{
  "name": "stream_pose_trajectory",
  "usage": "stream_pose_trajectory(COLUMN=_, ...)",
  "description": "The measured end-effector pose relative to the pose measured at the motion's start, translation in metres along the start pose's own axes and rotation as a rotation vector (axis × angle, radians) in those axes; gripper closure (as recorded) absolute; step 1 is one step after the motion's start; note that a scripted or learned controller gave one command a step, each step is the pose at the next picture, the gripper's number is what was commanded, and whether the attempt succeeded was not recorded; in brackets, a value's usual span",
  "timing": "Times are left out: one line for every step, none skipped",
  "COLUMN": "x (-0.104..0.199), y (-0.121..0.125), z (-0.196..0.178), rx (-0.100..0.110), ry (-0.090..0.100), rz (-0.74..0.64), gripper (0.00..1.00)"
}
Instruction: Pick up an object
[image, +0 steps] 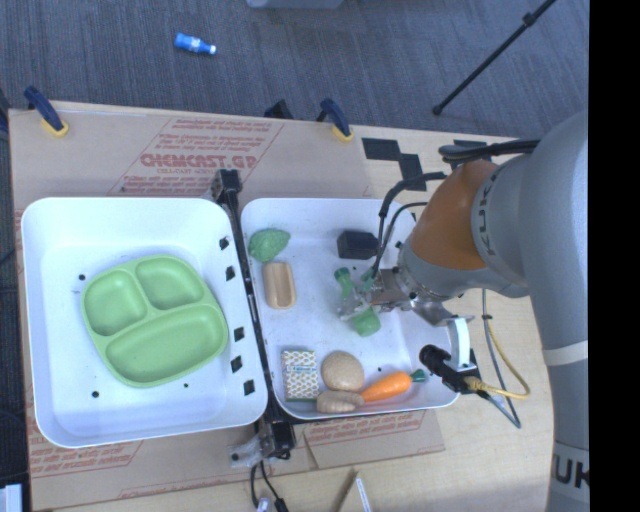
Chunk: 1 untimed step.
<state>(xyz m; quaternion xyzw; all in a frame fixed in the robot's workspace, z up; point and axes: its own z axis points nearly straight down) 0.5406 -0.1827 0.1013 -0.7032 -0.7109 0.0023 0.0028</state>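
Robot arm's jaws, state I cannot tell, sit down at a green object (366, 322), seemingly mid-grasp; lifting comes next.

Two white bins (60, 300), left one bearing a pale green divided plate (155, 318); right one holding a green leafy piece (268, 243), tan bun (279, 285), orange carrot (388, 386), beige potato (342, 370), checkered cracker (300, 373) and black block (356, 244).
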Motion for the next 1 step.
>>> stream_pose_trajectory(x=0.0749, y=0.0127, z=-0.0821, rx=-0.006, ry=0.001, rz=0.002, gripper=1.00)
